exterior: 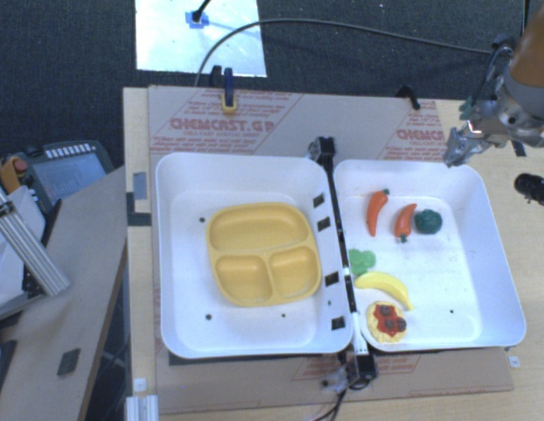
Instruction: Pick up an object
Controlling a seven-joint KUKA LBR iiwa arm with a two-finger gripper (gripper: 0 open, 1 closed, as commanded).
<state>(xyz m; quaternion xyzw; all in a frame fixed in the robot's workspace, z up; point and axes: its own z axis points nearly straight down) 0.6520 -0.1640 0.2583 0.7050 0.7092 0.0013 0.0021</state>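
The right bin (483, 235) holds several toy foods. Two orange-red peppers (376, 210) (404, 220) lie near its back, with a dark green broccoli (428, 222) beside them. A light green piece (363, 260), a yellow banana (383, 286) and a small pizza (387, 320) lie along its left side toward the front. My gripper (456, 150) hangs above the bin's back right rim, apart from every object, with nothing seen in it.
The left bin (180, 235) holds a yellow divided tray (261, 253). A black clip strip (333, 235) joins the two bins. A cable crosses the cardboard behind them. A control pendant (66, 174) and a metal rail (26, 244) sit at the left.
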